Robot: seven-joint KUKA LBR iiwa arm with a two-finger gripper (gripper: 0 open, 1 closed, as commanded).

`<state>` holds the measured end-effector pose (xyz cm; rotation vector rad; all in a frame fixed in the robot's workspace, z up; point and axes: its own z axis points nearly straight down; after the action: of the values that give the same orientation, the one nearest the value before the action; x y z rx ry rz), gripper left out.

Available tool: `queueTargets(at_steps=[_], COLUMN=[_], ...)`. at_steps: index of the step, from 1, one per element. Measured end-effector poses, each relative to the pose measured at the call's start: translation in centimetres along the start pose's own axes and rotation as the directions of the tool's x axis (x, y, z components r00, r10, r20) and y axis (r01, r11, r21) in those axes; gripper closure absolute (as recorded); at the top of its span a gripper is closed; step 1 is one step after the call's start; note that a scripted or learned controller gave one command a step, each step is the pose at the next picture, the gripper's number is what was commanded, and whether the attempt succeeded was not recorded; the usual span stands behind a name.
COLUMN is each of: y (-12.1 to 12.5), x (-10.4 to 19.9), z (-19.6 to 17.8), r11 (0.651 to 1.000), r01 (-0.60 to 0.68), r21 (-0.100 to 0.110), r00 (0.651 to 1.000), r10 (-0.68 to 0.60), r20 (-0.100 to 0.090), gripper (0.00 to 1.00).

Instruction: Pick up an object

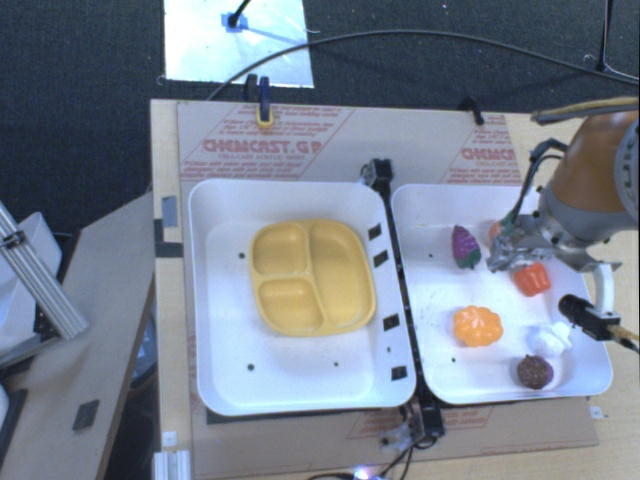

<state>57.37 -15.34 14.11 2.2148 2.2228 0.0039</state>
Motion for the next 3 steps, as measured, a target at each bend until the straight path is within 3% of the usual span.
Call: queueTargets(at_steps=[1, 2, 3], y=[0.2, 0.3, 0.0], x=[0.1, 0.1, 5.1], z=[-4.3, -6.3, -5.6], r11=[1.000, 1.000, 1.000], r01=[0.001, 0.002, 0.005], r21=[0.000, 0.001, 0.004], r00=[1.000, 1.000, 1.000], r10=[-0.001, -0.002, -0.005], r20=[0.000, 0.000, -0.002], gripper=[1.00, 1.00, 1.00])
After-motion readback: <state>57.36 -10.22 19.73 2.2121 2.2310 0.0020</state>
